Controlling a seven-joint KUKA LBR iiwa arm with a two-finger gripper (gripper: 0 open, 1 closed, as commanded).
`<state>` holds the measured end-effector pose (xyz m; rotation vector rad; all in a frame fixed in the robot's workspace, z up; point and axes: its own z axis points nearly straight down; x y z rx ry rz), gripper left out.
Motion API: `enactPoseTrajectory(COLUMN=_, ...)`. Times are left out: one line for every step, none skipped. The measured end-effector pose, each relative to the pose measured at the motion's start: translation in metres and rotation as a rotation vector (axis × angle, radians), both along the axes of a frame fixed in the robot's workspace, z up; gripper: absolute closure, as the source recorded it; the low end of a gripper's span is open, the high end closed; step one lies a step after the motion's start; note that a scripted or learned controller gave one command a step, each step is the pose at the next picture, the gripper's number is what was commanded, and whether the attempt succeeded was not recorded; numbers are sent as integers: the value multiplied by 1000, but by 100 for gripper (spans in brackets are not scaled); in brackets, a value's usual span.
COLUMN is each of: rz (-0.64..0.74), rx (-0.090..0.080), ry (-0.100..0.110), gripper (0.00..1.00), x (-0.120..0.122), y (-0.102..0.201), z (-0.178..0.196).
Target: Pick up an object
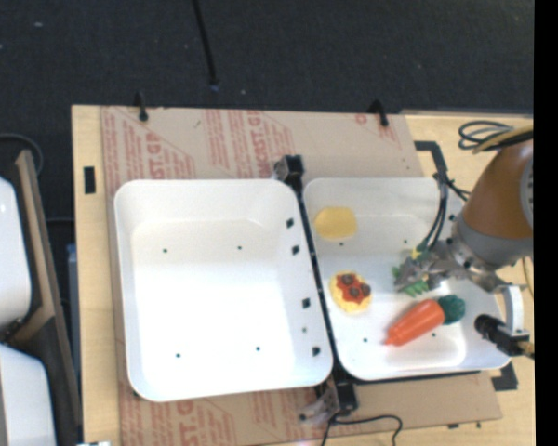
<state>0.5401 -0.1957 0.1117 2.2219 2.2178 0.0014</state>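
The right bin [381, 198] holds a flat yellow disc [336, 222] near its far left, a small pizza-like toy [352, 291] with red topping at the left wall, and an orange carrot toy [415, 323] with a green top near the front. My gripper [415, 273] reaches in from the right and sits low over the bin's right half, just above the carrot's green end. A greenish object shows at the fingertips, but I cannot make out whether it is held.
The left bin [130, 212] lies beside the right one, with a black divider clamp [305, 249] between them. Black cables [484, 136] lie on the bench at the far right. The arm's orange band [502, 198] overhangs the right bin's edge.
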Motion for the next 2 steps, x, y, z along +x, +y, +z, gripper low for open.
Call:
enactPoseTrajectory(rz=2, rx=0, ry=-3, gripper=100, x=-2, y=8, z=48)
enactPoseTrajectory(rz=2, rx=0, ry=-3, gripper=100, x=-1, y=7, z=100)
